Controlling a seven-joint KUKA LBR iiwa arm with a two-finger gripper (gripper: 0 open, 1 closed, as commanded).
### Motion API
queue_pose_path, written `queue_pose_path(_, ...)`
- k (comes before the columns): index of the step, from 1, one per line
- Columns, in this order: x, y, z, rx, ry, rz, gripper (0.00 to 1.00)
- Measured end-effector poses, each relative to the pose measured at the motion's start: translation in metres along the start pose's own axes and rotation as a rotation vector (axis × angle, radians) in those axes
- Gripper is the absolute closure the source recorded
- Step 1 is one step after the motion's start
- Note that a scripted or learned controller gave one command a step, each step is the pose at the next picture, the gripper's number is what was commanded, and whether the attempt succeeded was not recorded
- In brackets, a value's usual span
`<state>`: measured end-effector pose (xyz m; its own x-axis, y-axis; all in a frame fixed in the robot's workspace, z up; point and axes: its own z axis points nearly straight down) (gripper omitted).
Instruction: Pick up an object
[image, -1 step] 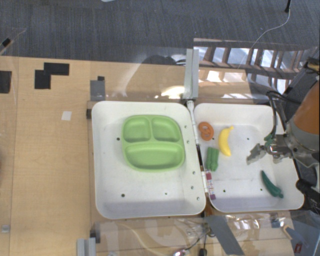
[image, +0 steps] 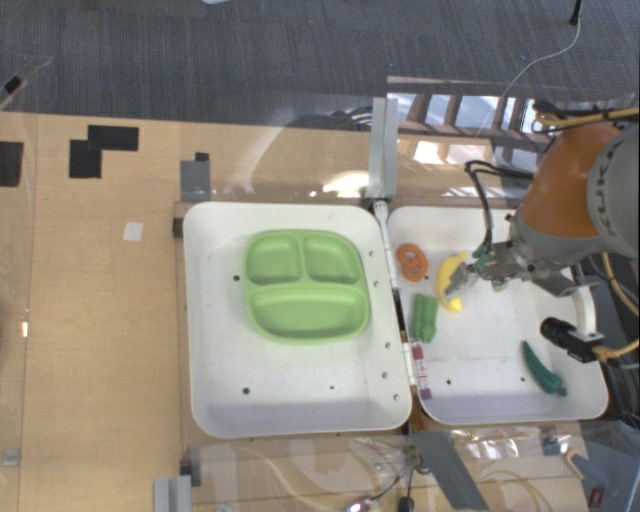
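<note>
reaching: the jaws (image: 458, 285) are hanging right over the yellow object (image: 450, 276) in the right bin (image: 500, 395).
grip: cannot tell whether they are parted.
neighbours: green piece (image: 425, 318) is lying just beside them.

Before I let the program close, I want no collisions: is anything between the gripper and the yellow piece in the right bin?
Nothing visible. The gripper is right at the yellow piece. The orange ring and green piece lie to its left, apart.

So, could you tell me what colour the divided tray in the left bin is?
Light green, the divided tray, seen plainly in the camera view.
</note>
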<state>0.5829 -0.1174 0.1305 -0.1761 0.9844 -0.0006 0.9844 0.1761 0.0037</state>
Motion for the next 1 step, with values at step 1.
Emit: queue_pose_path(1,-0.0044,0.0161,0.0391,-0.011,-0.004,-0.037,0.0)
